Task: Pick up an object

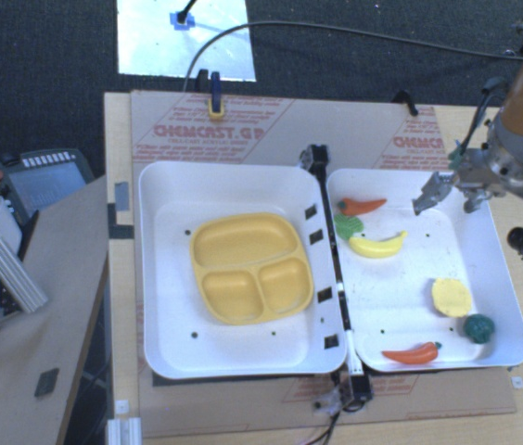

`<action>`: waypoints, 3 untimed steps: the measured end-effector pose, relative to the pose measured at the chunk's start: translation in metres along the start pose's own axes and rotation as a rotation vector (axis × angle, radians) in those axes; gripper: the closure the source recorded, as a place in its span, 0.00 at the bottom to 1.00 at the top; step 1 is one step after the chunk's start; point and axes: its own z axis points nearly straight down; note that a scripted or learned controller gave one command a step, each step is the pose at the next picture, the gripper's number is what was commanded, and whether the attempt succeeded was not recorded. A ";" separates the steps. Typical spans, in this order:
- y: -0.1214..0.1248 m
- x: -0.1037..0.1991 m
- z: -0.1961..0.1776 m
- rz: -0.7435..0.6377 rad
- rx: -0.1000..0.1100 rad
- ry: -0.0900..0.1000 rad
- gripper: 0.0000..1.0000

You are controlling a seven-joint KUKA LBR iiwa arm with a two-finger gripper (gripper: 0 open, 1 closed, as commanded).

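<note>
So far nothing is picked: the gripper (453, 193) hangs spread open and empty over the right bin (493, 248). Nearest, down to its left, lies the toy banana (377, 245); approach, grasp and lift remain.

The right bin (498, 276) holds the loose objects: an orange carrot with a green top (362, 207) lies at its 11 o'clock corner, and a yellow banana (378, 245) curves just below it beside a green leafy piece (347, 226). A pale yellow round slice (452, 297) lies flat toward 4 o'clock, with a dark teal ball (478, 327) just beyond it. A red chili pepper (411, 353) lies along the near edge at 6 o'clock.
</note>
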 end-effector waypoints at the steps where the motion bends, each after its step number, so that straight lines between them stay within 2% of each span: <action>1: 0.002 0.000 -0.006 -0.002 -0.010 -0.002 0.00; 2: 0.005 -0.002 0.037 0.000 -0.007 -0.001 0.00; 3: 0.007 0.006 0.095 -0.003 -0.006 -0.001 0.00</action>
